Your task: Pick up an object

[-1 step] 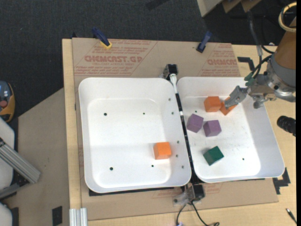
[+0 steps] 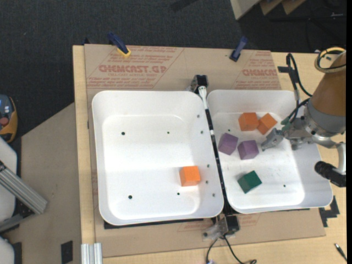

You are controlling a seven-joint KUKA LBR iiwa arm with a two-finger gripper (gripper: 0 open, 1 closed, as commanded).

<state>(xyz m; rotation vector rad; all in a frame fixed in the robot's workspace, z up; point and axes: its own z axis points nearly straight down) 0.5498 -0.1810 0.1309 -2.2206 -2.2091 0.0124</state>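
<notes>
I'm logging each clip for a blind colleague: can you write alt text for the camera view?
The gripper hovers low in the right bin, beside two orange cubes, with two purple cubes and a green cube nearby. The left bin holds a single orange cube.

We saw bright, even overhead light. The white bins [image 2: 148,106] nearly washed out, shadows under their rims stayed soft and short, and the dark floor [image 2: 49,15] swallowed detail. The picture was slightly soft and grainy throughout, with no strong glare.
</notes>
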